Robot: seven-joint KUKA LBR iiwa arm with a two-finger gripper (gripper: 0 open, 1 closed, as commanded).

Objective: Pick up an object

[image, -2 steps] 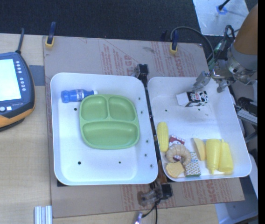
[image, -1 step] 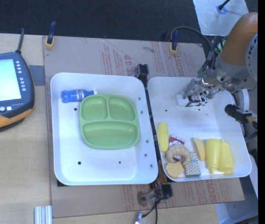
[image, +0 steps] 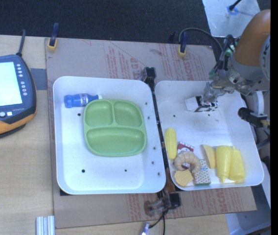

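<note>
My gripper [image: 209, 103] hangs low over the far part of the right bin [image: 197, 126], at the end of the grey arm with the orange band. A small white and black object [image: 193, 104] lies on the bin floor just left of the gripper tip, close to it or touching it. Nearer the front of that bin lie a yellow corn cob [image: 171, 142], a ring-shaped pastry [image: 187, 161], a pale cheese wedge [image: 207, 154], two yellow pieces [image: 229, 163], a small green packet [image: 202, 173] and a round tan piece [image: 182, 178].
The left bin [image: 70, 170] holds a green divided plate [image: 114, 128] and a blue bottle [image: 80, 100] at its far left corner. A tablet controller [image: 4, 94] rests on the bench at far left. A black clip [image: 150, 74] sits between the bins.
</note>
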